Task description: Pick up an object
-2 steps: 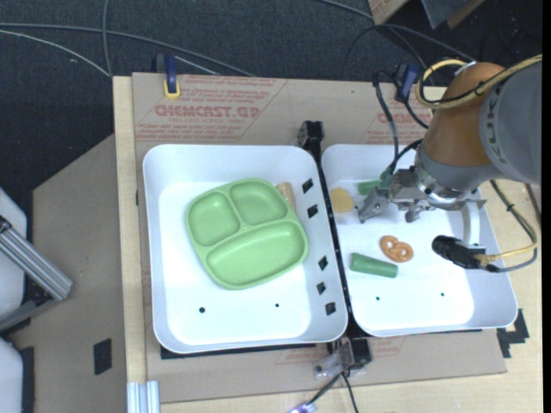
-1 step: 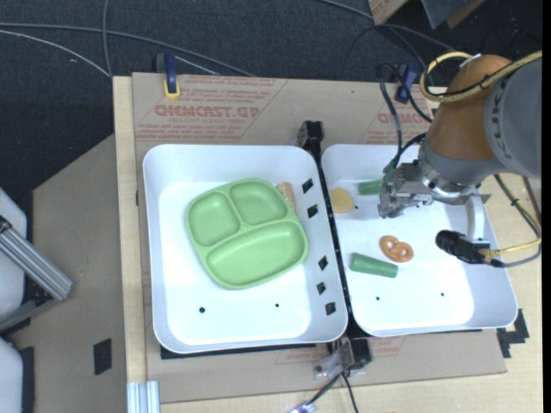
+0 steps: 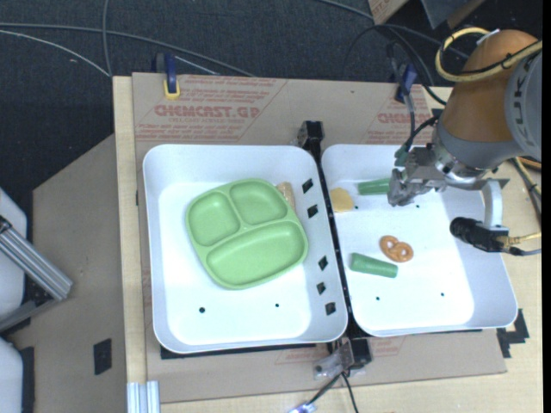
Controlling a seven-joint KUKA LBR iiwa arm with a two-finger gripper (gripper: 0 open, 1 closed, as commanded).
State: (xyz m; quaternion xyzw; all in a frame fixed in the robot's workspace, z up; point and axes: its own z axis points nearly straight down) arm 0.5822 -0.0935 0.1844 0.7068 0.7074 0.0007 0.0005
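In the right bin (image 3: 482, 304), a green piece (image 3: 373, 266) lies nearest, a pretzel (image 3: 396, 249) just beyond at one o'clock. Farther, the gripper (image 3: 405, 194) hangs beside another green piece (image 3: 374, 188); its opening, I cannot tell.

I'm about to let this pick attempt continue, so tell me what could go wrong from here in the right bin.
1. The end effector sits by the green stick near the right bin's back wall, so it might clip the wall or push the stick away.
2. The yellow piece lies against the divider, likely hard to grasp.
3. The pretzel and green block lie close together; reaching for one could nudge the other.
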